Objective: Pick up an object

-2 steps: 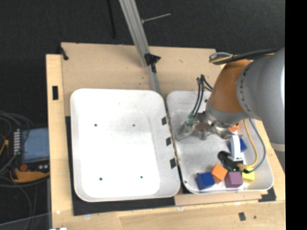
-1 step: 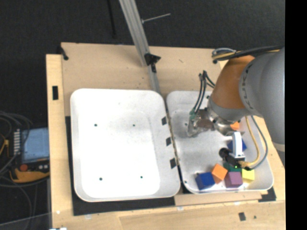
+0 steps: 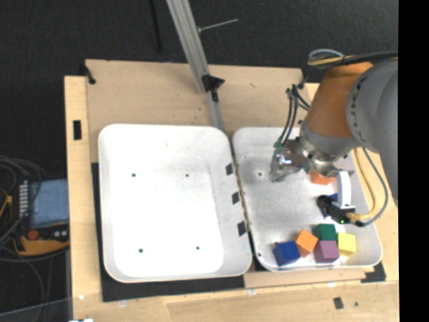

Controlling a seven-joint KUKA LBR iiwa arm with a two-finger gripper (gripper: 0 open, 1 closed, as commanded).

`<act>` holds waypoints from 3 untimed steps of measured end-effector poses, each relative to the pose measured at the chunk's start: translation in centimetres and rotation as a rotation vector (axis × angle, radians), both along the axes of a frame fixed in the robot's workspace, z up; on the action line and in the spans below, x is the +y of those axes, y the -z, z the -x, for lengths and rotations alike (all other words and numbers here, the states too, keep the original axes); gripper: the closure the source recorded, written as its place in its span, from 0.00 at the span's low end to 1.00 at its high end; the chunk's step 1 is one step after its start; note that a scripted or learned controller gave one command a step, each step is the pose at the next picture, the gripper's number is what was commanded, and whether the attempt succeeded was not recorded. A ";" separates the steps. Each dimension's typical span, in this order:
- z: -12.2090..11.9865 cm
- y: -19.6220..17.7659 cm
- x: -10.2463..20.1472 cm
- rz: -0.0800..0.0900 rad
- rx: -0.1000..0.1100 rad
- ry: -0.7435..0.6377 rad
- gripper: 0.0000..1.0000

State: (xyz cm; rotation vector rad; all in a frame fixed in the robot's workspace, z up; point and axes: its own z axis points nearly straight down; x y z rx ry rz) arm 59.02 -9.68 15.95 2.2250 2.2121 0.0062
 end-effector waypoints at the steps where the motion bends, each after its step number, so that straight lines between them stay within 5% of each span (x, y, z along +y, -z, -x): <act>1: -0.2 -5.4 -0.1 0.000 -0.002 -0.011 1.00; 3: -2.8 -5.4 9.6 -0.002 0.004 -0.014 1.00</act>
